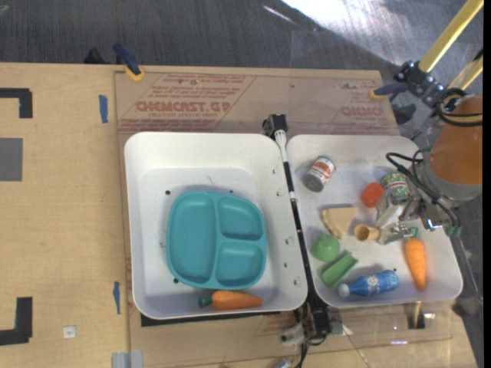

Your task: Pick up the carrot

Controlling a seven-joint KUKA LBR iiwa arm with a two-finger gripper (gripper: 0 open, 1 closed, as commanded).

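Note:
An orange carrot (415, 262) lies near the right wall of the right bin (447, 287), pointing toward the front. A second orange carrot with a green top (232, 300) lies along the front wall of the left bin (146, 205), just below the teal plate (216, 238). My gripper (399, 226) hangs over the right bin, just above and left of the right-hand carrot's upper end and beside a small wooden cup (366, 232). Cables and the wrist hide its tips. No object is visibly held.
The right bin also holds a tipped can (318, 172), a red piece (372, 195), a green-labelled can (394, 183), a tan wedge (337, 221), a green ball (327, 245), a green block (338, 267) and a blue bottle (372, 284). The arm's orange band (460, 153) overhangs its right edge.

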